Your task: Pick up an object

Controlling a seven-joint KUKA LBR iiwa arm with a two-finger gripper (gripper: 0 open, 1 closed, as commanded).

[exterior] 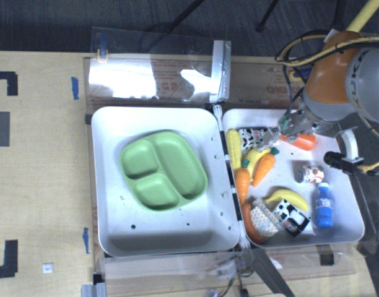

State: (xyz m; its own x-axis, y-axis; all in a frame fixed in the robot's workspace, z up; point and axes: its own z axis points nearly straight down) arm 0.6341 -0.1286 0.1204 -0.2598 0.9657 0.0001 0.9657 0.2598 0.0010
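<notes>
The gripper (290,127) hangs low over the back of the right bin (353,223), and from here I cannot tell how its jaws stand; the metal at the tip is a blur against the white floor. Just beside it, on the arm's side, lies a small orange piece (305,142), close enough that it may be touching, though nothing is visibly held.

Toward the divider from the tip sits a black-and-white spotted toy (254,137), then a corn cob (233,148) along the bin's wall, with a carrot (263,169) and a second, longer carrot (242,185) crowded below. Farther out lie a banana (287,198), a checkered block (291,217), a blue bottle (324,206) and a small round can (311,174). The left bin (109,129) holds a green divided tray (163,169).

The risk I see is the crowding: if the tip comes down between the orange piece and the spotted toy, it could nudge one aside or pinch an edge and lose it on the lift. The orange piece looks smooth and rounded, so a grip off its middle would likely squirt it out toward the bin wall.
</notes>
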